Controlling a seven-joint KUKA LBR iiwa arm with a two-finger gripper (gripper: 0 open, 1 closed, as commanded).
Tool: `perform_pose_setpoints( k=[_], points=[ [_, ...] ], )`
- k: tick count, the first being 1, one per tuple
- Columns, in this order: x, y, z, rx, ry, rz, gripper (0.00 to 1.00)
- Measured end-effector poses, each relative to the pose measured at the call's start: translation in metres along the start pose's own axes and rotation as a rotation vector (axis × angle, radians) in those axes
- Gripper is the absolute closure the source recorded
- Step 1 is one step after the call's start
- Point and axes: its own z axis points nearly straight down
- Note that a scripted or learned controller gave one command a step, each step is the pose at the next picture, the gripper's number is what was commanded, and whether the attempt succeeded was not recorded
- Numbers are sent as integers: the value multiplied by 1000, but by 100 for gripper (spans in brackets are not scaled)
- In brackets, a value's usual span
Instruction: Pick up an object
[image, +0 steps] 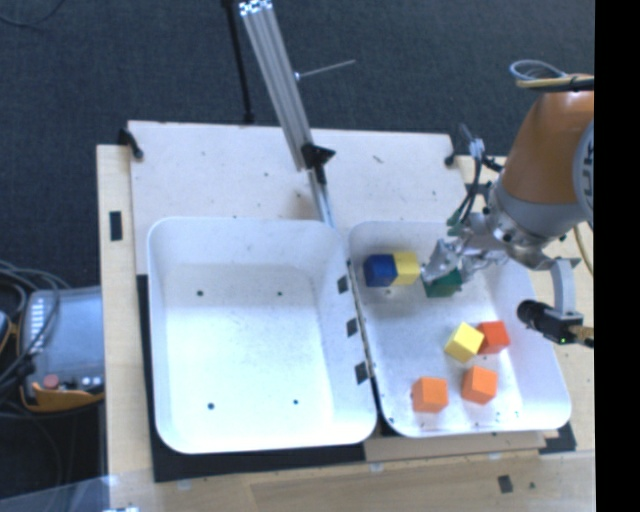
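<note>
no readable brand, label or writing anywhere in the view. counts: two white bins, left bin (245, 335) and right bin (540, 400). right bin held six blocks: one blue block (379, 270) touching one small yellow block (406, 267) at the far side, one green block (442, 284) just beside them, one larger yellow block (464, 342) touching a red-orange block (493, 336), and two orange blocks (430, 394) (479, 384) near the front wall. gripper (445, 265) sat low over the green block; finger spread and grasp: could not tell. one grey arm (545, 170) with orange band came in from the right.
</note>
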Motion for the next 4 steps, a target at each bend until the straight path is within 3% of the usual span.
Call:
perform_pose_setpoints(
  k=[3, 4],
  points=[
    [144, -37, -8, 1, 2, -2, 100],
    [200, -46, 6, 2, 0, -2, 100]
  ],
)
